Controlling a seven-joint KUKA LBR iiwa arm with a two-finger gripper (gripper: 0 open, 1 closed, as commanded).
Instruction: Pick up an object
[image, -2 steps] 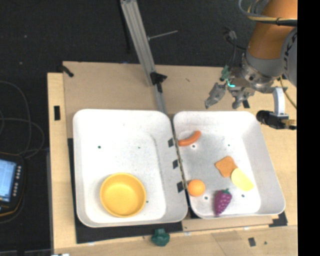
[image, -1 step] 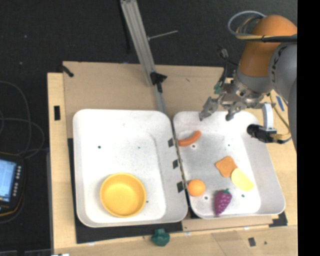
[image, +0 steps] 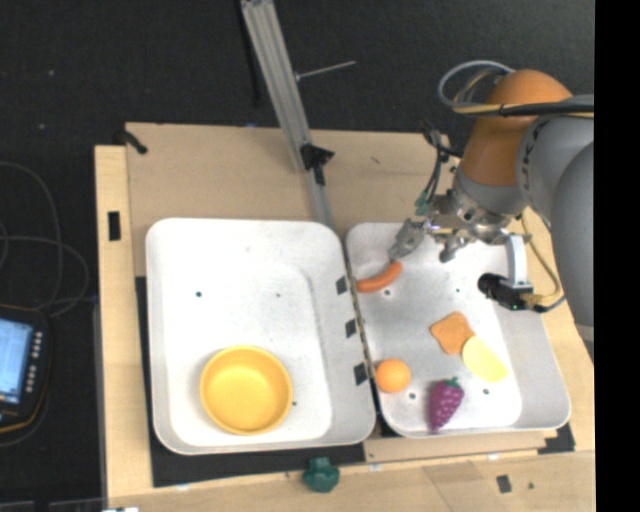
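Observation:
My gripper (image: 430, 242) hangs over the far left part of the right bin (image: 530, 395), its fingers (image: 408, 239) spread open with nothing between them. An orange sausage-shaped piece (image: 378, 277) lies just below and left of it, close to the bin's left wall. Further toward the front lie an orange flat wedge (image: 452, 331), a pale yellow piece (image: 485, 360), an orange ball (image: 392, 375) and a purple bunch of grapes (image: 445, 402).
A yellow bowl (image: 246, 388) sits in the front of the left bin (image: 240, 260). A metal pole (image: 285, 100) slants up from between the bins. A small green object (image: 321, 474) lies on the bench's front edge.

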